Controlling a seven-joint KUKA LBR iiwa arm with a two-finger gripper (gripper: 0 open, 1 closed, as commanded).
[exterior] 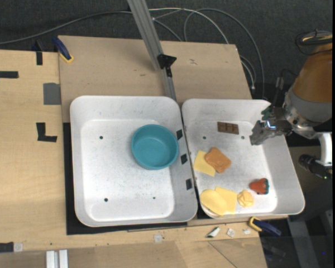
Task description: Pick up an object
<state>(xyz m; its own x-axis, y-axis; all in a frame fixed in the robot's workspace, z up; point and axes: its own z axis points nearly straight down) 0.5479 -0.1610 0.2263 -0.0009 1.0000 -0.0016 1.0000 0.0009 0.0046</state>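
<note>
- At the right bin's (279, 166) upper right rim: gripper (260, 134), finger state cannot be determined.
- Right bin: brown block (228, 128), orange piece (218, 159), yellow pieces (219, 200).
- Left bin (89, 149): blue bowl (154, 146).

Grey arm (307, 108), broad orange band above the wrist, dark metal gripper (261, 132) — two-fingered

A robotics lab is being shown: two white bins (78, 149) are being kept side by side on a plywood bench (22, 149) marked with black tape, cables (212, 21) are being trailed across dark flooring, and a metal camera pole (148, 32) is being held above.
</note>
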